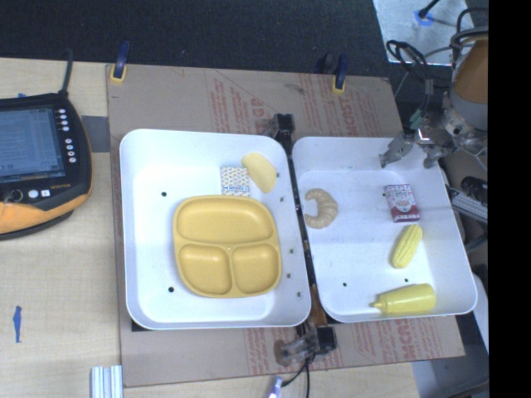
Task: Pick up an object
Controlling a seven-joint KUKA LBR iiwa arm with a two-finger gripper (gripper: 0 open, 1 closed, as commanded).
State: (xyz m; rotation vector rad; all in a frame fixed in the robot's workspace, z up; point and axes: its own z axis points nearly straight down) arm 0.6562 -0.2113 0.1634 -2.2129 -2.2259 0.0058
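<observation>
We see the claw (412,149) spread and empty. Just below it lies the red box (401,203): light, stiff, flat. We judge its long sides the best grip.

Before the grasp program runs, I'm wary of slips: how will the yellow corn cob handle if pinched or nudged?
The small yellow ridged corn cob looks rounded and tapered, so it may roll aside if nudged. It lies apart from the other items, leaving room for the claw. It is probably light plastic.
</observation>
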